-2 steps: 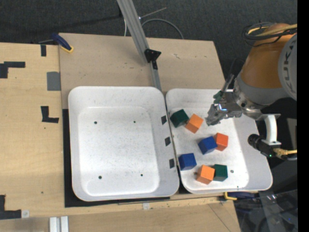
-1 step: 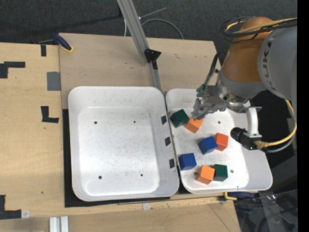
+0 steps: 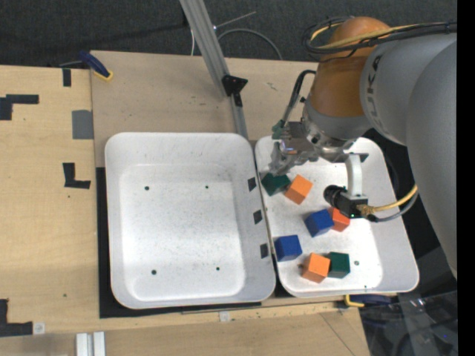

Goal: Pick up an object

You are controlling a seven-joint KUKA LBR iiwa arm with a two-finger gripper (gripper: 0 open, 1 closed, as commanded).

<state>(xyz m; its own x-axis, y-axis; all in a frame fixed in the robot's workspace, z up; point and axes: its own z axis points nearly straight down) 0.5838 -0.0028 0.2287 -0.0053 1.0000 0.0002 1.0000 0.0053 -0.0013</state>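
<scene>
The right bin (image 3: 386, 273) holds several small blocks. A dark green block (image 3: 275, 184) lies at its upper left with an orange block (image 3: 299, 189) touching it on the right. Lower down sit a blue block (image 3: 318, 222) beside a small red-orange block (image 3: 340, 220), another blue block (image 3: 288, 247), and an orange block (image 3: 316, 266) next to a dark green one (image 3: 339, 264). My gripper (image 3: 286, 163) hangs low over the bin's upper left, right above the dark green block. Its fingertips are hard to make out against the block.
The left bin (image 3: 178, 221) adjoins the right bin along a shared rim. A slanted metal pole (image 3: 215, 58) crosses the bench behind the bins. The arm's grey and orange body (image 3: 356, 73) covers the right bin's upper part, with a cable (image 3: 386, 208) trailing over it.
</scene>
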